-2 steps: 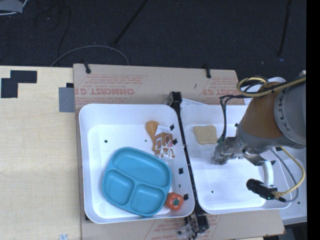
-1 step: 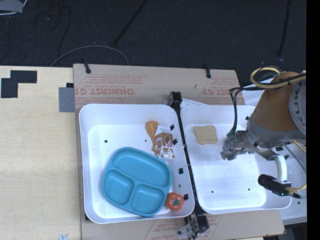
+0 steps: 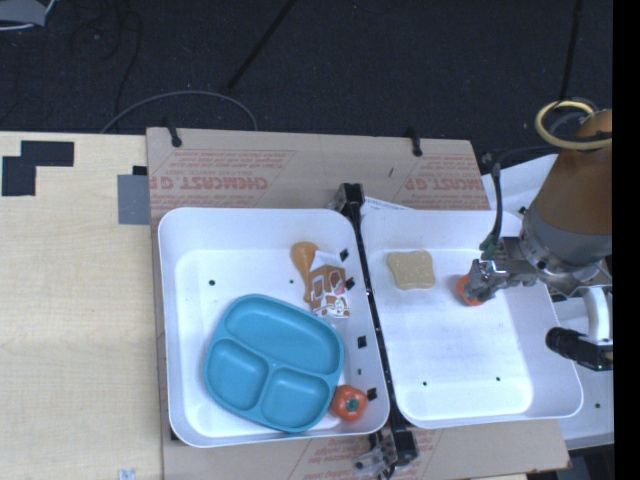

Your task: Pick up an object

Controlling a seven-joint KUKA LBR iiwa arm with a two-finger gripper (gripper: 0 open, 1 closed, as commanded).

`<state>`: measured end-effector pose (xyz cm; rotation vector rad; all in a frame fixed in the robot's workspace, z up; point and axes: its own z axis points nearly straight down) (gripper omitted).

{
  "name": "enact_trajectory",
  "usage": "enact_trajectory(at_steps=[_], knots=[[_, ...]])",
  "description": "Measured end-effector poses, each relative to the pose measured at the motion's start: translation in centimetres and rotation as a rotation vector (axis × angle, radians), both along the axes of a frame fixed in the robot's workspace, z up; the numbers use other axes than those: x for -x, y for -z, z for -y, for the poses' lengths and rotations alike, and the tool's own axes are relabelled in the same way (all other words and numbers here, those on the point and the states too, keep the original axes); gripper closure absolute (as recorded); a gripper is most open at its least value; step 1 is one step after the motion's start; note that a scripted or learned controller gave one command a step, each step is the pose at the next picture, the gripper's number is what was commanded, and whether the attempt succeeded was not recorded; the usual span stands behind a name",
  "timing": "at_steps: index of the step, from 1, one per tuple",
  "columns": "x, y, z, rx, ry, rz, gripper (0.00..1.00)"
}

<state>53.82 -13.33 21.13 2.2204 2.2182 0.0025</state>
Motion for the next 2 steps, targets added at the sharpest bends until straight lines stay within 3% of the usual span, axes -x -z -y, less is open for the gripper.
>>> enact_trajectory(at_steps=[1, 2], knots=[[0.9, -5.4, 0.1, 0.000, -0.002, -0.001, 1.00], [-1.0, -4.0, -5.1, -0.003, -0.005, -0.006, 1.00]])
